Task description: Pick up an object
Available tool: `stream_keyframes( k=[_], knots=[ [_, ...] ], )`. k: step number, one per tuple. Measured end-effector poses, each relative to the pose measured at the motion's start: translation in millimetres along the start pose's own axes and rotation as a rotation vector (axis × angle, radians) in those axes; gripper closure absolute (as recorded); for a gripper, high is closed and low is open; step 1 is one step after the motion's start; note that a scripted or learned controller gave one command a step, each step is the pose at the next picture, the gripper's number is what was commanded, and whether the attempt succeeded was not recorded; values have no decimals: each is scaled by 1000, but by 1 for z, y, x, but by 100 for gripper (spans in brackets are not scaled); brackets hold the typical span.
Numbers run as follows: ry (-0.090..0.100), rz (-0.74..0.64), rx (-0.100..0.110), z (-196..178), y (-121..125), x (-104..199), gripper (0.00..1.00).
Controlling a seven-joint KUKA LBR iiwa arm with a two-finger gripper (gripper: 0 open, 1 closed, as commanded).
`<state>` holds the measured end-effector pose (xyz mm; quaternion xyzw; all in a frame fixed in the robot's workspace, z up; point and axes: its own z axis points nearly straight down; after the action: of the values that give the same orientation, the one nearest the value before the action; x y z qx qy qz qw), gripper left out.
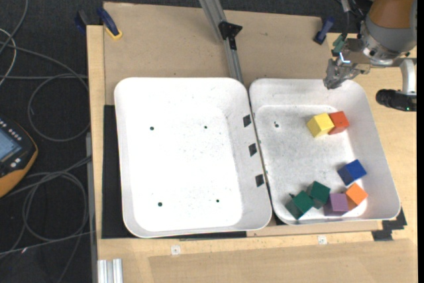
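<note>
Seven small blocks lie in the right bin (373, 142); the yellow block (320, 124) touches the red block (338, 121) near its far wall. Whether the gripper (334, 79) is open, I cannot tell. It hangs above that far rim, so the approach looks unfinished: descend next, where open floor surrounds the yellow-red pair.

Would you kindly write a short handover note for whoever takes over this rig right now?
Gripper: above the right bin's far rim, holding nothing that can be seen.
Blocks, all in the right bin: yellow touching red; blue, orange, purple and two green clustered at the near edge.
Done: nothing picked.
Left: descend, grasp one block, lift.
</note>
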<state>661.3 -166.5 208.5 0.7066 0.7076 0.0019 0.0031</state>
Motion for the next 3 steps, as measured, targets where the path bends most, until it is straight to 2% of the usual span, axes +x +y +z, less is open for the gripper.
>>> stream_keyframes(
  k=[1,3],
  knots=[
    [0,0,1,-38,2,0,100],
    [5,-4,10,-23,-35,90,100]
  ],
)
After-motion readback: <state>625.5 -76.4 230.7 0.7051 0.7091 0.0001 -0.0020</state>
